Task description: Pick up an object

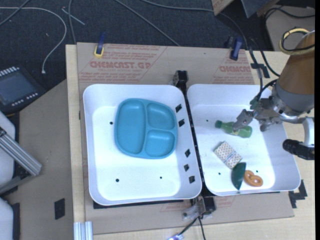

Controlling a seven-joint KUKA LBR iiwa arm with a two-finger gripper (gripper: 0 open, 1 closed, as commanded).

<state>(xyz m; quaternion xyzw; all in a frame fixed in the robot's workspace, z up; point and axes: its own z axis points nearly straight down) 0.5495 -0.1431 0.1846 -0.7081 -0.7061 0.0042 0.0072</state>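
Observation:
A green bottle-shaped object [233, 128] lies on its side in the upper middle of the right bin [210, 98]. My gripper [253, 122] hangs just over the bottle's right end, with the arm coming in from the right. Its two fingers are spread apart, the left fingertip [243, 118] above the bottle's right part and the other further right; nothing is clamped between them. Further down lie a small patterned box [228, 154], a dark green piece [238, 176] and an orange pretzel-shaped piece [254, 179].
The left bin [100, 164] holds a blue divided plate [146, 128]. A black divider with clips [186, 129] runs between the bins. Cables and a cardboard sheet lie beyond the bench's far edge.

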